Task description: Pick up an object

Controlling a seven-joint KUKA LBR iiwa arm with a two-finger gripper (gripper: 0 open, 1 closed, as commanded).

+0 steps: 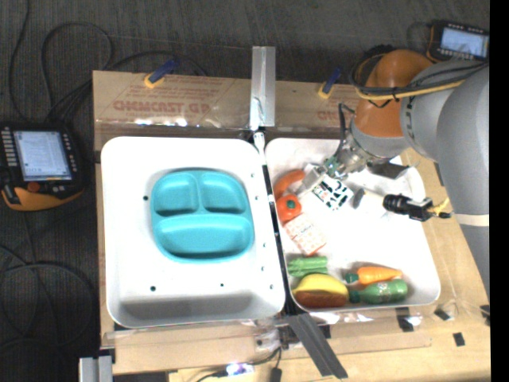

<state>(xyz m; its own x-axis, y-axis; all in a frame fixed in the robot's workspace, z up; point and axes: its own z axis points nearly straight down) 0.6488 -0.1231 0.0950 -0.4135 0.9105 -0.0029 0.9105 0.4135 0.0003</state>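
- The end effector was seen low over the upper part of the right bin, at the end of the grey arm that reached in from the view's right.
- Whether the end effector was released or clenched could not be told, and nothing could be seen gripped in it.
- An orange toy piece was found just to the view's left of the end effector, close against the bin's left wall. Whether the two touched could not be told.
- A red toy tomato with a green top was seen below and to the left of the end effector, just beneath the orange piece.
- A white packet with red print was laid flat below the end effector, just past the tomato.
- Farther below the end effector, along the bin's near wall, a green toy vegetable and a yellow and red toy fruit were set together.
- A toy carrot and a dark green toy vegetable were placed below and to the right of the end effector, side by side and just beside the fruit.
- The left bin was seen well to the left of the end effector, with a teal divided plate held in it.
- Both bins were carried side by side on the surface.
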